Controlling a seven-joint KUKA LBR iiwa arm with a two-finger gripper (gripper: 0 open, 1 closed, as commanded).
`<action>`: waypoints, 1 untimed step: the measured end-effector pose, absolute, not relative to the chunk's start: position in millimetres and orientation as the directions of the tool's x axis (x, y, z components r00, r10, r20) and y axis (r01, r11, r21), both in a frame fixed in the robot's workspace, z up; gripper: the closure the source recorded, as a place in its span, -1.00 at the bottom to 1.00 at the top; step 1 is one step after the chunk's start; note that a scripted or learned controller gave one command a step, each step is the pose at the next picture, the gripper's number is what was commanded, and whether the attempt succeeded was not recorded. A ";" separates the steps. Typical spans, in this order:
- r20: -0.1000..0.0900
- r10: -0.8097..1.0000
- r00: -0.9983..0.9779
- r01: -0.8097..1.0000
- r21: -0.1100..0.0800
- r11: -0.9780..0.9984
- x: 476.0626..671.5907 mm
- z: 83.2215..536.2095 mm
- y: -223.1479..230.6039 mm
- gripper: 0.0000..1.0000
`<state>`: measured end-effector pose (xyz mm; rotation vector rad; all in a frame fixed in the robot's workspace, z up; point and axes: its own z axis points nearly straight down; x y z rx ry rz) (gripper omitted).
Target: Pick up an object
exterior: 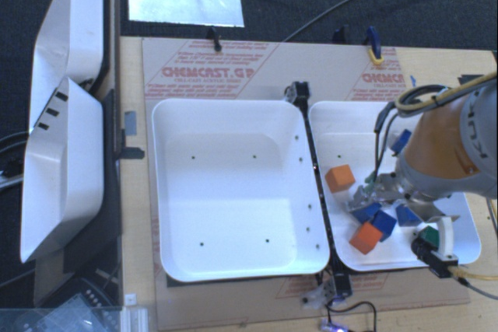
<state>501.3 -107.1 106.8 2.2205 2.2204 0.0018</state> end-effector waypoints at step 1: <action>0.002 1.000 -0.008 1.000 0.007 0.008 536.0 189.4 -34.0 1.00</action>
